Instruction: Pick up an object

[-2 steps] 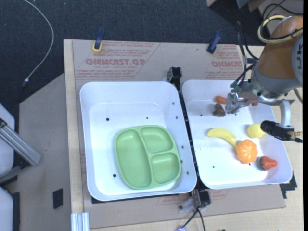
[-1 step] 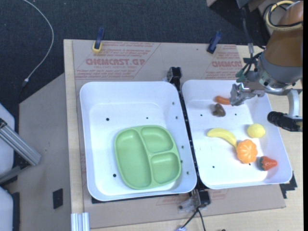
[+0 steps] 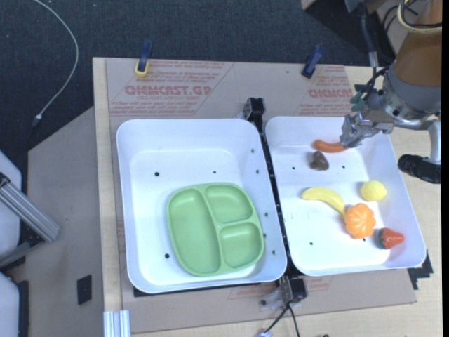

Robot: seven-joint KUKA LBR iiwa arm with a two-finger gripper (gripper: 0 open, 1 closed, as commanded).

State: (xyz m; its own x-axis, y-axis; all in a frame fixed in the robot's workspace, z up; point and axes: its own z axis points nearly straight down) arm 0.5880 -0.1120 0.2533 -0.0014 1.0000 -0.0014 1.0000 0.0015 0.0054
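Carrot (image 3: 327, 146) just beside jaws

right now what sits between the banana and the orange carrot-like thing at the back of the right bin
In the camera view, a small brown lump lies between the carrot-like piece and the banana, apart from both.

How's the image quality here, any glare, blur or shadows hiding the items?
Camera view: even, soft light; the right bin looks bright but keeps its detail; banana and pumpkin are sharp with faint shadows; the pincer over the carrot is small and slightly soft.
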